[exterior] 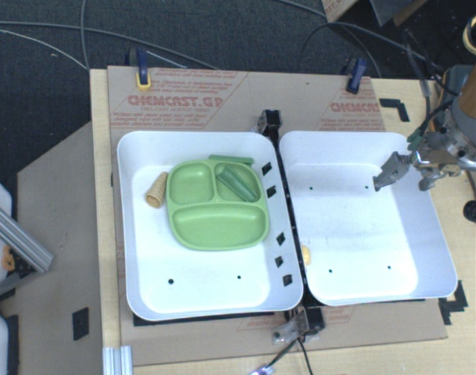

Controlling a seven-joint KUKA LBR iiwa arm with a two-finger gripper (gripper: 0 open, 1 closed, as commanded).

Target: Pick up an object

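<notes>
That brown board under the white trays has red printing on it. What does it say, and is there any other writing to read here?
"CHEMCAST GP" in red on the brown board, above the left bin.
The red print is repeated on the board above the right bin; too blurred to read for sure.
Smaller red lines around both: too small to read.
Nothing else carries readable writing.

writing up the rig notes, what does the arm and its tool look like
The arm is grey, with an orange band at the picture's edge. Dark cables run along it. The tool is grey metal with slim angled parts.
</notes>
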